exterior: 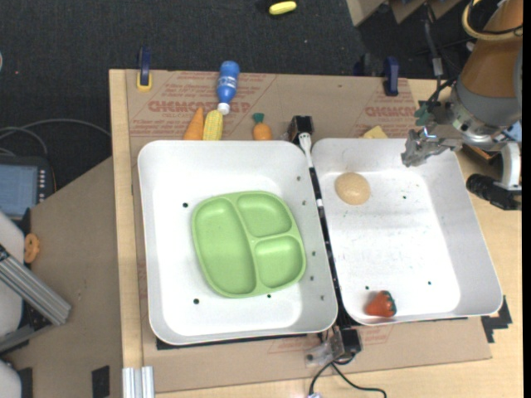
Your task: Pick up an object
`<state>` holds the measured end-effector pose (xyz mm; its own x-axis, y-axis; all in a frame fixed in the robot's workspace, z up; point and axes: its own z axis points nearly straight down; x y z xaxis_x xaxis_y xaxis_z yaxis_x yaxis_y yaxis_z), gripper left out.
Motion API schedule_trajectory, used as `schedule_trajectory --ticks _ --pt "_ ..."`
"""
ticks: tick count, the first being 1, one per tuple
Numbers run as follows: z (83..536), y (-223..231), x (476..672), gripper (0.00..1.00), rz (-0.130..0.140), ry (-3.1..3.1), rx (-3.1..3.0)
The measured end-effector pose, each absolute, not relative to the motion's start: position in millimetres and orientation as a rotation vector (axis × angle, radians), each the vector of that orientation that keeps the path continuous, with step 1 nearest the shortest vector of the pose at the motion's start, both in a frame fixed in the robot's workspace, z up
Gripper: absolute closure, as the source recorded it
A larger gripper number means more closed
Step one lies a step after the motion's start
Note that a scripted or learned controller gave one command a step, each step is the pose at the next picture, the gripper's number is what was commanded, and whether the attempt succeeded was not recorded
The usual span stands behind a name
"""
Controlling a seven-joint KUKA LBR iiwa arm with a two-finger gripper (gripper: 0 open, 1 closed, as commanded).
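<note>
The arm (489, 65) comes in from the right edge at about two o'clock, its orange band high in the corner and cut off by the frame, the grey wrist below it angling down and leftward toward the right bin (465, 247). The gripper (417, 154) hangs over that bin's far right corner, near the rim at roughly one o'clock of the bin; it is small and dark against the clutter there, so whether it is spread or closed cannot be told, and nothing can be made out between its tips. Inside the right bin, a round tan object (353, 188) like a bun or potato lies at about eleven o'clock, well apart from the gripper, and a red object (381, 304) with a dark top, perhaps a strawberry or tomato, sits at seven o'clock beside the near rim. The left bin (166, 189) holds a green divided plate (247, 243) near its centre. Beyond the bins, at twelve o'clock on the cardboard, lie a blue-capped bottle (226, 85), a corn cob (213, 124) and two carrot-like pieces too small to identify with certainty.
</note>
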<state>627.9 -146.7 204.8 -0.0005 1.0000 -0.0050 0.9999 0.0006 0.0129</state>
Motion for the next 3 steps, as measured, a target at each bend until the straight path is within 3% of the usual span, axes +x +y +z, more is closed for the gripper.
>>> schedule_trajectory --ticks 1,2,3 --pt "80.1 -187.8 667.5 1.00 0.001 2.218 2.218" --pt "133.9 -217.9 652.3 1.00 0.003 2.212 2.218" --pt "122.7 -213.9 667.4 1.00 0.001 2.219 2.216"
